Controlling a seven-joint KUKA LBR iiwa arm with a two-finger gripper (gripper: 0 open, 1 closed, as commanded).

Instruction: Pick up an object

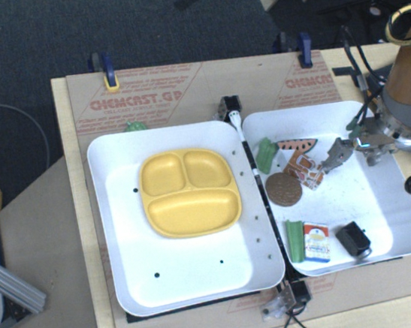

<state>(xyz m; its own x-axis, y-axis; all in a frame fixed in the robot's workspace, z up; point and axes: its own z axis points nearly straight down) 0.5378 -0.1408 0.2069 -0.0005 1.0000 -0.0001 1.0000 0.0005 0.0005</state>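
The right bin holds several small objects. A green piece lies at its back left, beside a brown patterned strip. A brown disc sits near the divider, with a small red-and-white packet just to its right. Along the front lie a green block, a colourful little box and a black object. My gripper hangs low over the right bin, its tip right next to the packet. Whether it touches the packet I cannot tell.
A yellow divided plate lies in the left bin. The grey and orange arm reaches in over the right bin's far right edge. Blue clamps hold the board at the back.
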